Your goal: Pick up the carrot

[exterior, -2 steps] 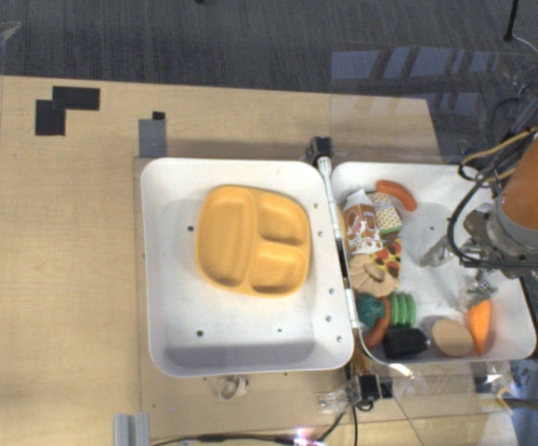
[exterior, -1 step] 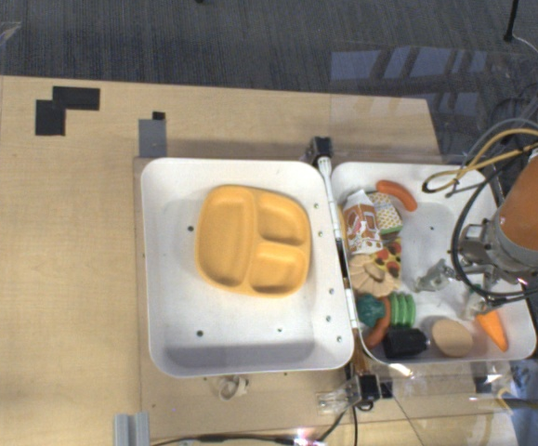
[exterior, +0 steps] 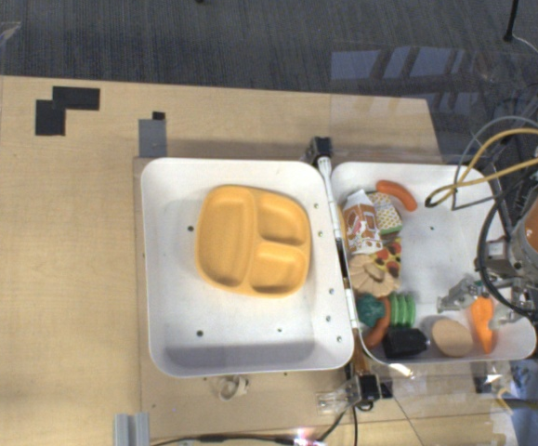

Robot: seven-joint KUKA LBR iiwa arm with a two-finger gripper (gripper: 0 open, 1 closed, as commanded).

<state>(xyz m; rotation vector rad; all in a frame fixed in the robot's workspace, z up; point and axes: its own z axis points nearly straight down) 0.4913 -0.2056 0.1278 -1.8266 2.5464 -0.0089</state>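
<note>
A: Left of the gripper, the yellow tray is sitting unused?

B: Yes. The carrot is lying just under it; jaw state, I cannot tell. Centring before lifting seems wise.

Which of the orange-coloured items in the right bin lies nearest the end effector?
The carrot, right at the end effector; the sausage lies far off at the bin's far edge.

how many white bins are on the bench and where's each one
2. The left bin holds a yellow divided tray. The right bin holds the pile of toy food, including the carrot near the gripper.
</note>
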